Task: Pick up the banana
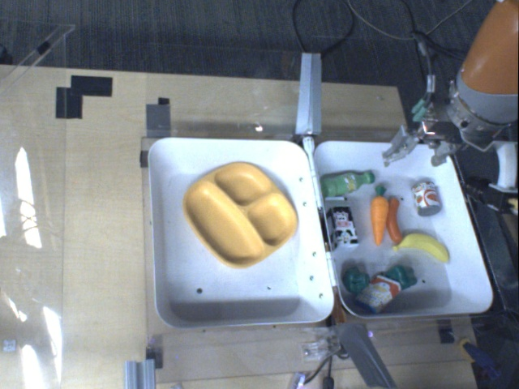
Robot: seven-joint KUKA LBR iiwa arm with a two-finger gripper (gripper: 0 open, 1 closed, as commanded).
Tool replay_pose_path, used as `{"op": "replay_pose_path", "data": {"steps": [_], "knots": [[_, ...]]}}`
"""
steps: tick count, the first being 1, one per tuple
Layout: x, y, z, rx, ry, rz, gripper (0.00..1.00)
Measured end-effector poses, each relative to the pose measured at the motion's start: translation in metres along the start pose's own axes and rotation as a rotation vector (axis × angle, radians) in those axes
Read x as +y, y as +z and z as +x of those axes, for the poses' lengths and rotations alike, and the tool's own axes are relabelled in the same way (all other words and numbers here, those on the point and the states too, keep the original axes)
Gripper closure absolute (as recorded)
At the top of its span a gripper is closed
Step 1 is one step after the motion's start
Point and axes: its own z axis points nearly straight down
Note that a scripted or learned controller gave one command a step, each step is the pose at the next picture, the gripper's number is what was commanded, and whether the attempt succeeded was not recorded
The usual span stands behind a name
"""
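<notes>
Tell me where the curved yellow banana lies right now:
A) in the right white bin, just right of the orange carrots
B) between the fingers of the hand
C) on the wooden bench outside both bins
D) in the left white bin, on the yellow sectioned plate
A: the curved yellow banana lies on the floor of the right white bin, just right of the orange carrots, while the hand sits over that bin's far edge.

I have one camera; it sits high above the bench (pixel 73 217) and looks down at a slant; I see both white bins (pixel 162 241) whole; the arm (pixel 491 55) comes in on my right.
</notes>
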Motion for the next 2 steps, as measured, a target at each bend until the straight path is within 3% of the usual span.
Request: {"op": "replay_pose_path", "data": {"steps": [1,2], "knots": [[-0.049,0.068,-0.058,-0.001,0.091,0.001,0.0],[-0.114,0.193,-0.07,-0.001,0.252,-0.004,0.0]]}}
